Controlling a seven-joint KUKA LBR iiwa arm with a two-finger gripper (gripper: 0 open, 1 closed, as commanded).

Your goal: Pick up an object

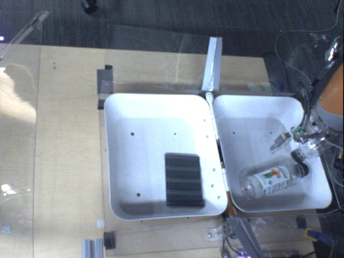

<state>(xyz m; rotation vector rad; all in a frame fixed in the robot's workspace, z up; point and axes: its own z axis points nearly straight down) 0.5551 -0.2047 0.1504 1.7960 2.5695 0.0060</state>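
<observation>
White plastic makes up the two bins on your bench: the left bin [118, 144] sits well off to the camera-left of the gripper [303, 141], and the right bin [252, 112] lies directly beneath it. You see the arm [330, 98], grey with its orange band, coming in over that bin's right-hand wall. Far to the gripper's left, in the other bin, a black ribbed block [184, 180] lies flat near the front wall. Much nearer, just below and to the left of the gripper, a clear plastic bottle [271, 180] lies on its side, its dark cap end pointing toward the gripper and close beside it. Whether the gripper is open or closed you cannot tell; the metal parts there blur together. Nothing shows as gripped, and the bottle rests on the bin floor. Judge the pick as not yet done: the approach looks made, while the grasp and the lift remain.
</observation>
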